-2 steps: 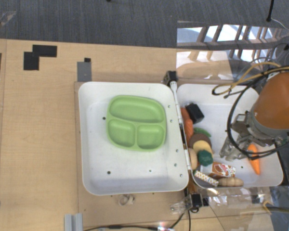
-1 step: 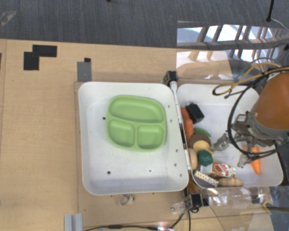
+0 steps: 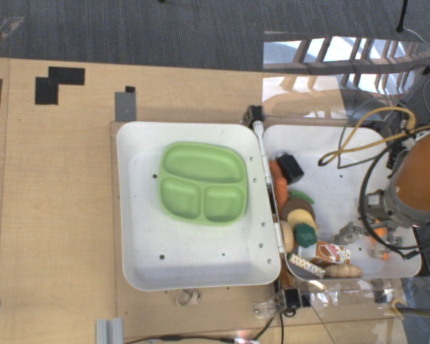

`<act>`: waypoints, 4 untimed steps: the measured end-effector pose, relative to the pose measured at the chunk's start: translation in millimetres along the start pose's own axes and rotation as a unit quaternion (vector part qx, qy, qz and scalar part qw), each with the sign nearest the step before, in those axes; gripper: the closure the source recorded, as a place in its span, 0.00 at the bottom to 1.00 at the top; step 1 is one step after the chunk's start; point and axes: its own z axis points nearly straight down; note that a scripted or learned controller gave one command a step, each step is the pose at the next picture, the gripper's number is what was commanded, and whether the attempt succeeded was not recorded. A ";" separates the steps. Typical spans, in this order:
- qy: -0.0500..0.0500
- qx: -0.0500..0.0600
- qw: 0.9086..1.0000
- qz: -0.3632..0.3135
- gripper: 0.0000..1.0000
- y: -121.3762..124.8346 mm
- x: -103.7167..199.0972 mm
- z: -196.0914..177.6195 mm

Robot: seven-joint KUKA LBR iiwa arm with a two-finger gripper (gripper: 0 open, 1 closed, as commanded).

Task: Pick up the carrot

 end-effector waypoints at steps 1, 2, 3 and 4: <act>-0.002 0.007 1.000 0.000 1.00 -4.7 -2.7 -13.6; 0.002 0.005 0.985 0.174 1.00 14.9 -49.3 -3.1; 0.000 0.005 0.985 0.173 0.00 15.3 -51.8 -1.8; 0.001 0.005 0.984 0.177 0.00 -67.7 -12.2 -75.5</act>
